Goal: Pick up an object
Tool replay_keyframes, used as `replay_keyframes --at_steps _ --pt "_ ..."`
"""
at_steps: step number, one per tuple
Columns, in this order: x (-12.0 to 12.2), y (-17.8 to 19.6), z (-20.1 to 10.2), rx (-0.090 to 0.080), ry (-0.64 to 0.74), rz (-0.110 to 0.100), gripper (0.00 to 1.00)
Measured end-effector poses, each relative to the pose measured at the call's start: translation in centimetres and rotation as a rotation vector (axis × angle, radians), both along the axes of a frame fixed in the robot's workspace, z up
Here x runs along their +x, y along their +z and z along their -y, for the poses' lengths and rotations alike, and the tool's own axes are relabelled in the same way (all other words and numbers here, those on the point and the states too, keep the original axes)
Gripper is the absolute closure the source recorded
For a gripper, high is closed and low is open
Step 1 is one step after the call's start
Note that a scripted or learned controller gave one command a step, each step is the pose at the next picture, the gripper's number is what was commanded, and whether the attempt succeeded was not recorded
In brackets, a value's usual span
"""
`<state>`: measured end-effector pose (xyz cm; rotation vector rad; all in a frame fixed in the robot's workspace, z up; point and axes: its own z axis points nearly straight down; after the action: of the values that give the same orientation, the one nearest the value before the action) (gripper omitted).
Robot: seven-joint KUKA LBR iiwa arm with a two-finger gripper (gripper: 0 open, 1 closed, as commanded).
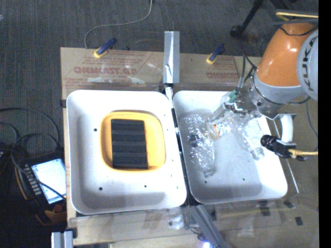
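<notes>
Camera view: the gripper (232,103) hangs over the far part of the right bin (269,190); whether it is spread or closed cannot be told. Just beside it, toward the bin's middle, lies a crumpled clear plastic bottle (204,138). Left of that bin, the left bin (83,190) holds a yellow tray with a black ribbed insert (130,142).

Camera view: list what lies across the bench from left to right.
Left bin → yellow tray with black ridged insert → metal divider bar → right bin → clear crinkled plastic object → gripper → orange-banded arm.
</notes>
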<state>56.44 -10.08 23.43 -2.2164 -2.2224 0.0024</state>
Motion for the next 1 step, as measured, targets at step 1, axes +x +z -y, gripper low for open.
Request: replay_keyframes --at_steps 1 --pt "8.04 -12.1 7.82 -0.002 0.175 0.0 0.0"
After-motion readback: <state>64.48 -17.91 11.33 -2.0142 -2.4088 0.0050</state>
